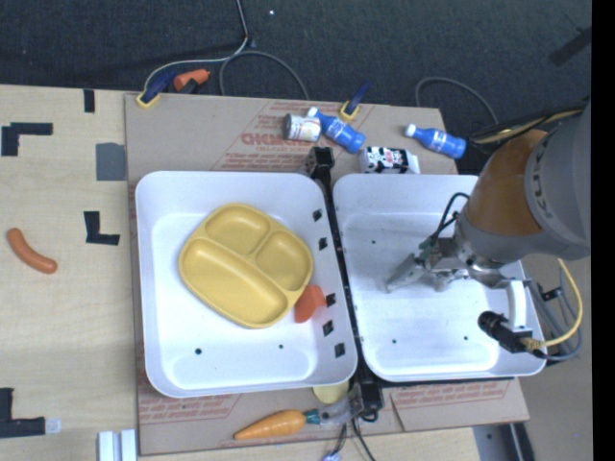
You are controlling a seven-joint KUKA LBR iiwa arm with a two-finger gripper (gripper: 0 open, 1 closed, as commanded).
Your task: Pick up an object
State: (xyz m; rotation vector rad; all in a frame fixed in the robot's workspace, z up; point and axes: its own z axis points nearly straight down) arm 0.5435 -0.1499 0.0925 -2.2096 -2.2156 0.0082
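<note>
Claw (399, 279) sat low in the shallow white right bin (384, 349), fingers spread and holding nothing, since candidates, the yellow divided plastic plate (245, 262) and small orange-red piece (308, 303), lay in the left bin (159, 353).

Dark carpet (115, 27) lies beyond the bench's far edge. A cardboard sheet (240, 133) covers the light wooden bench (58, 353), marked with black tape.

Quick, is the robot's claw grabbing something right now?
Gripper: over the right bin, with nothing seen in its grasp; open or shut cannot be told.
</note>
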